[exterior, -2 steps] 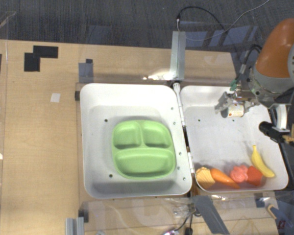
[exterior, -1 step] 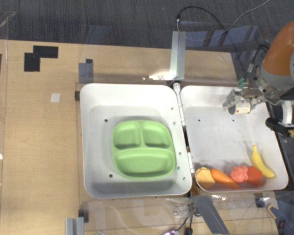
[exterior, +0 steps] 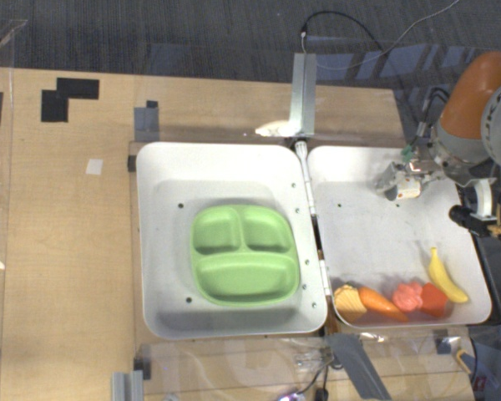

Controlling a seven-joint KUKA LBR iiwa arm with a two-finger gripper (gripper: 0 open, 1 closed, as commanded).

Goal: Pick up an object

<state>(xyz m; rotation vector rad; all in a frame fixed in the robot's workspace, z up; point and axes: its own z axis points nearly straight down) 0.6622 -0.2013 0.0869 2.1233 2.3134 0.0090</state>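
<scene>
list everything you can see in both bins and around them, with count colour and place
shallow white plastic bins: 2, white, side by side on the bench
green divided plastic tray: 1, green, middle of left bin
yellow toy banana: 1, yellow, right bin, near right corner
orange toy carrot: 1, orange, right bin, near edge
red and pink toy pieces: 2, red and pink, between carrot and banana
tan toy piece: 1, tan, right bin, near left corner
arm: 1, grey with orange band, right
hand: 1, over right bin's far side
</scene>
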